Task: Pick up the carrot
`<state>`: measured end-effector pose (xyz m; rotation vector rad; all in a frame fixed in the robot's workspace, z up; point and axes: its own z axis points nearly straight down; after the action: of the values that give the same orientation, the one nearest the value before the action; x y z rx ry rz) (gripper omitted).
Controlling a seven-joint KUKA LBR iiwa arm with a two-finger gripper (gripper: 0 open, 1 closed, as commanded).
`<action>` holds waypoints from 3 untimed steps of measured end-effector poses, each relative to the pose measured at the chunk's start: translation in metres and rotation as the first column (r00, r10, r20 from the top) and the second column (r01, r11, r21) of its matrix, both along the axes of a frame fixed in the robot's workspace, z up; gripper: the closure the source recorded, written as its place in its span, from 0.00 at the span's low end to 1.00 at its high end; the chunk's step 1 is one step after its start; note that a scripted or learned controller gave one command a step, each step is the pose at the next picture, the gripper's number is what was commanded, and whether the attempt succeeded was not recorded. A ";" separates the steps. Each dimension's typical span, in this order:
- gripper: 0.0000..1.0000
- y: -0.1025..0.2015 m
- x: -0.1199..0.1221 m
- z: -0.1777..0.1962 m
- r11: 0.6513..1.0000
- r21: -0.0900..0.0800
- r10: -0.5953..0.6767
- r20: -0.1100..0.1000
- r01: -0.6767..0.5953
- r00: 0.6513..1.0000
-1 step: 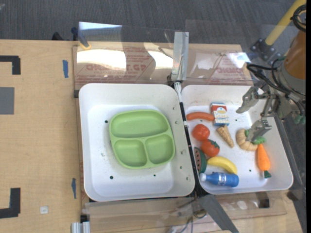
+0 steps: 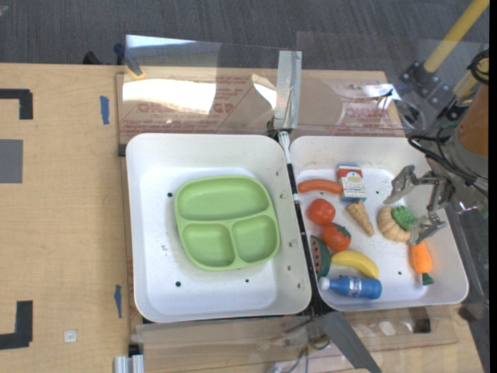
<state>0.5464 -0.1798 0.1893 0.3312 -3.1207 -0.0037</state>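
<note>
Open end effector low in the right bin, fingers straddling a croissant, carrot just beside.

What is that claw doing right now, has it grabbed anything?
Gripper: open, holding nothing, fingers spread above the croissant; the carrot lies loose in the bin just below.

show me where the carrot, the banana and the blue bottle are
carrot [image 2: 421, 258], camera view, middle of its orange body.
banana [image 2: 356, 263], camera view, middle of its yellow curve.
blue bottle [image 2: 359, 287], camera view, middle of its blue body.
</note>
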 end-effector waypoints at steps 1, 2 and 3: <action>0.00 -0.023 -0.030 -0.092 0.996 -0.003 -0.090 0.015 0.090 0.996; 0.00 -0.018 -0.037 -0.099 0.990 -0.003 -0.138 0.013 0.138 0.990; 1.00 -0.017 -0.032 -0.086 0.991 -0.004 -0.136 0.029 0.136 0.990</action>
<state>0.5140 -0.1968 0.1032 0.1186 -3.1643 0.0094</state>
